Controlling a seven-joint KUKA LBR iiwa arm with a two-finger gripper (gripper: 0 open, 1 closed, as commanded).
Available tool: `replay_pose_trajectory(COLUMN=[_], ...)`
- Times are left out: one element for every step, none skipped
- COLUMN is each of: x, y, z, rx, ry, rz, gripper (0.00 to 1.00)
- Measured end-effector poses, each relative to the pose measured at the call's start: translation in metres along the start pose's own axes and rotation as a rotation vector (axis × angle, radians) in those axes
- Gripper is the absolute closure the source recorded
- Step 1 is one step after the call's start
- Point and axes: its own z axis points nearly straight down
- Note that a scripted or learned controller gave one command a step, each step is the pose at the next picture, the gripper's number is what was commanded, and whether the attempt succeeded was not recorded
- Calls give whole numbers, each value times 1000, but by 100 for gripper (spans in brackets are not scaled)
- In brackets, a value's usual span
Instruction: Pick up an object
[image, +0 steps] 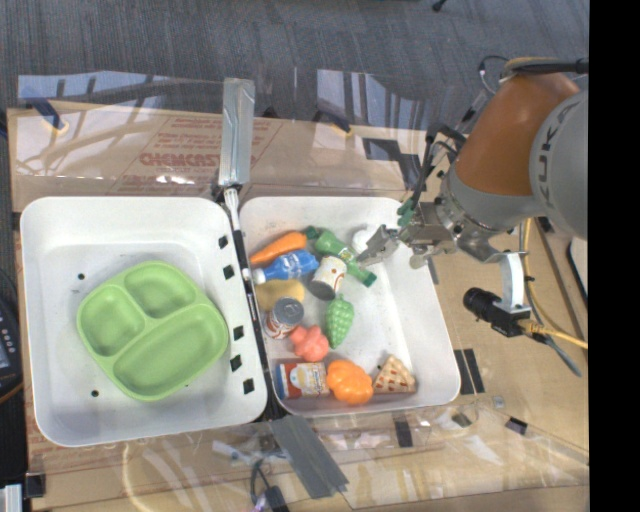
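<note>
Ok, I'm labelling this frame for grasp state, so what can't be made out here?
- Gripper, camera view: too small and blurred over the right bin to tell whether anything is grasped.
- Blue bottle: label too small to read.
- Green bottle: far end hidden by the gripper.
- Arm: cut off by the picture's right side.

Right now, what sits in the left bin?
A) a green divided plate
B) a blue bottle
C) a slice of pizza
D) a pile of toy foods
A: the green divided plate lies alone in the left bin, while the toy foods, such as the orange carrot, crowd the right bin.
</note>
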Motion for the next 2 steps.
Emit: replay_pose_trajectory(x=[36,5], y=[-5,26], z=[116,162], rx=[-3,-3], ry=[-1,-1], rz=[-89,-117], gripper=[0,0])
